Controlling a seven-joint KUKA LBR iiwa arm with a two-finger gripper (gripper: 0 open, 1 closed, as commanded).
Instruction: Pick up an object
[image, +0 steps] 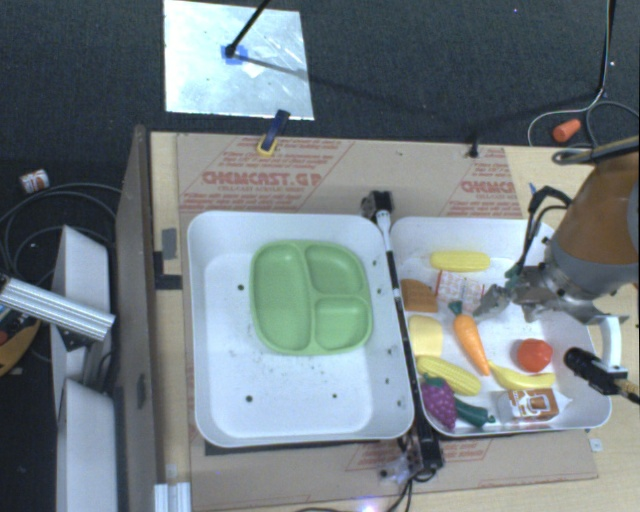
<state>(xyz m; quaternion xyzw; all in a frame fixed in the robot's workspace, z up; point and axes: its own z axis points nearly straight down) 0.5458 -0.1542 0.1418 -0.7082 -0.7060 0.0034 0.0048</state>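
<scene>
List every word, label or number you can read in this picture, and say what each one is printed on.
"CHEMCAST GP": red print on the brown protective sheet behind the left bin.
The same red print repeats on the sheet behind the right bin, around; it is partly cut off and blurred.
The small packet in the right bin carries a label too small to read.

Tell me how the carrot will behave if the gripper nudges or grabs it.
The carrot looks like smooth, rigid toy plastic, so probably stiff and light. Its round, tapered body lies flat and may roll or pivot if nudged. The glossy surface could slip between the fingers, most likely near the narrow tip.
</scene>
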